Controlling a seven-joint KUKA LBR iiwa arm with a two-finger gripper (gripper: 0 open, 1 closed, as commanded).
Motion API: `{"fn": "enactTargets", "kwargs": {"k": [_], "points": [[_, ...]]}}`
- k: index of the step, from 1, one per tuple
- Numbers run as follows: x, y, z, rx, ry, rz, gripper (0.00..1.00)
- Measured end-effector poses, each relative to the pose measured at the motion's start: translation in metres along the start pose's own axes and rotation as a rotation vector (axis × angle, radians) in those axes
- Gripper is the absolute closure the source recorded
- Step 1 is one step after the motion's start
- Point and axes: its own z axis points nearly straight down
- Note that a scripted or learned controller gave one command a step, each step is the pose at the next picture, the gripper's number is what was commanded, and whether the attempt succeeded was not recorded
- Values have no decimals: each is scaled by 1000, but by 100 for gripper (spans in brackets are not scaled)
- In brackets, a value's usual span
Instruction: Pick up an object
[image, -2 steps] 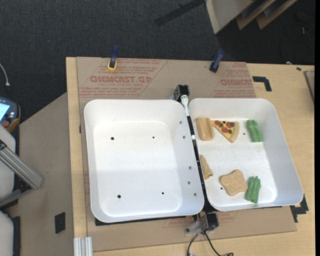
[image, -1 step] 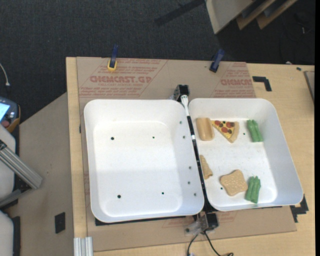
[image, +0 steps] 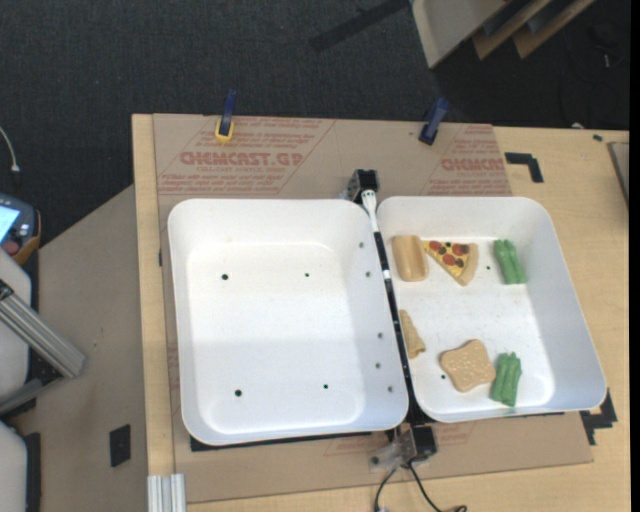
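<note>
The right bin holds several toy food pieces. A tan bread roll lies at its upper left beside a pizza slice. A green vegetable piece lies to the right of the pizza. Lower down, a small tan piece rests against the bin's left wall. A slice of toast sits near the front, with another green piece touching its right side.
The left bin stands beside the right one on a cardboard sheet. A blue clamp and a yellow-blue clamp grip the sheet's far edge. A metal rail lies at the left.
</note>
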Motion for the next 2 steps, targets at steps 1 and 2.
{"fn": "enactTargets", "kwargs": {"k": [1, 2], "points": [[0, -1, 11, 7, 4, 1, 0], [0, -1, 11, 6, 4, 0, 0]]}}
